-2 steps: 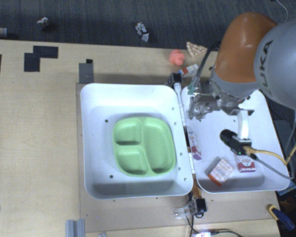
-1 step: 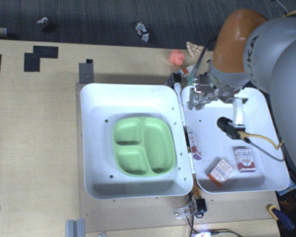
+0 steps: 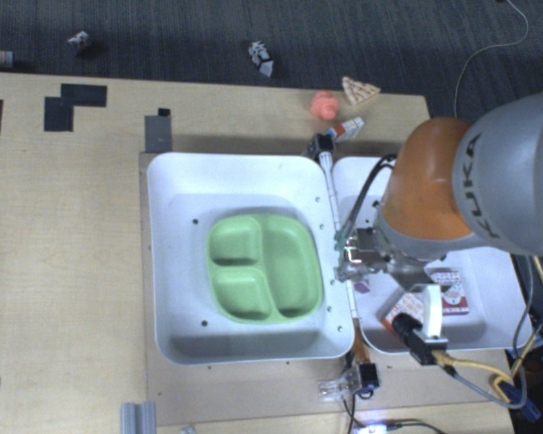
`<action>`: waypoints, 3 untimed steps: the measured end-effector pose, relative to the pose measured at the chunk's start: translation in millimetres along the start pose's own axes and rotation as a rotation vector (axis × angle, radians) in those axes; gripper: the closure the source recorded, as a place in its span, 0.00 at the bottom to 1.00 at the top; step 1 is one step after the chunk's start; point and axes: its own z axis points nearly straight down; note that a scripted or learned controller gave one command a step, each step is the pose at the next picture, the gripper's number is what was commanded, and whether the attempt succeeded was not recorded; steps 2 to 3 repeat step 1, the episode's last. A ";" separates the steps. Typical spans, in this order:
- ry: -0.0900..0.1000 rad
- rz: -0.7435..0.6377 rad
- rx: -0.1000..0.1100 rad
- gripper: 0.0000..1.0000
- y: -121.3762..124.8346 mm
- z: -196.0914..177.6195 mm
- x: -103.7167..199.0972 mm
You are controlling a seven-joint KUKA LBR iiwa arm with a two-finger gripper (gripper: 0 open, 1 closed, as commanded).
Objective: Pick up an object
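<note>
The grey arm (image 3: 489, 183) with its orange band looms closest to us, entering from three o'clock over the right bin (image 3: 489, 337). Its pincer (image 3: 355, 259) hangs by the divider; we cannot tell its state. A red-and-white packet (image 3: 448, 292) lies beneath the wrist; the green divided tray (image 3: 264, 267) fills the left bin (image 3: 176, 242) toward nine o'clock.

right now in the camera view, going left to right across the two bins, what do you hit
left bin → green divided tray → rim between the bins → arm's orange band over the right bin
</note>
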 end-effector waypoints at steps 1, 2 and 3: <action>-0.001 0.001 -0.003 1.00 110.1 -0.9 -48.2; -0.001 0.001 -0.003 1.00 110.1 -0.9 -48.2; -0.001 0.001 -0.003 1.00 110.1 -0.9 -48.2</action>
